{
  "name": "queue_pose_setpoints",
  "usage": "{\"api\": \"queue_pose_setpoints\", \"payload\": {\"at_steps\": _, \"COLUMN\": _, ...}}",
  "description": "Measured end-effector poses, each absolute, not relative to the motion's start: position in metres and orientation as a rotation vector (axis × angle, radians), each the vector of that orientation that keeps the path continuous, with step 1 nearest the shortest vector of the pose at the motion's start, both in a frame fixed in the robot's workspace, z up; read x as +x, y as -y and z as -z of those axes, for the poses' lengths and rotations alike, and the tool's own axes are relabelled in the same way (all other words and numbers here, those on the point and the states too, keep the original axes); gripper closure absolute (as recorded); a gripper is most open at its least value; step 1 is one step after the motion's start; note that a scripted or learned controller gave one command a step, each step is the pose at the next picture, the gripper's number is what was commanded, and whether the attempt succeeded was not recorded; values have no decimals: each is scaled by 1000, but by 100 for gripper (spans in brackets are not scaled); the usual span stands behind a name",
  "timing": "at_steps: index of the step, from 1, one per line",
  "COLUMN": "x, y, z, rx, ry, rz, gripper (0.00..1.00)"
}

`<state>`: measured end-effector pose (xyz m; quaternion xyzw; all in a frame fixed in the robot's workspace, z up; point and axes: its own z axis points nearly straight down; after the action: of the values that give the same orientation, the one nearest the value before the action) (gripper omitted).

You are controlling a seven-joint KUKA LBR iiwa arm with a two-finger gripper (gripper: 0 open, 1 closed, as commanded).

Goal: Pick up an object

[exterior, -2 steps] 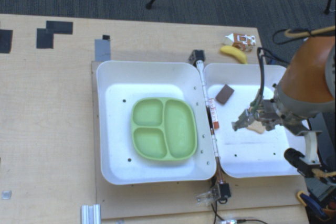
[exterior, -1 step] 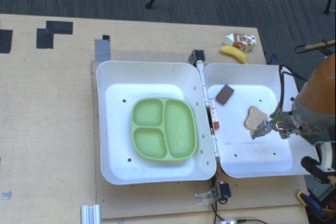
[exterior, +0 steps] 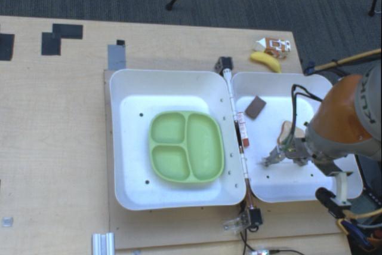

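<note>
My gripper [exterior: 273, 157] is low inside the right bin [exterior: 268, 188], near its middle, reaching in from the right under the orange band of the arm. Its metal fingertips [exterior: 268, 160] point left over the bin floor. A tan, rounded object [exterior: 286, 128] lies just above and right of the fingertips, partly hidden by the wrist. A dark brown block [exterior: 255, 107] rests in the upper left part of the same bin, well apart from the gripper. Nothing shows between the fingers.
The left bin [exterior: 128, 128] holds a green divided plate [exterior: 186, 146]. A banana [exterior: 265, 60] and a small packet [exterior: 276, 45] lie on the bench behind the right bin. A strip with a red label [exterior: 241, 128] runs along the divider between the bins.
</note>
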<state>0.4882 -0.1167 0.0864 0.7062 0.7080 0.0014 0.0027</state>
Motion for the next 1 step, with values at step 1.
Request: {"api": "queue_pose_setpoints", "payload": {"at_steps": 1, "x": 491, "y": 116, "z": -98, "rx": 2210, "ry": -2220, "rz": -11, "gripper": 100}}
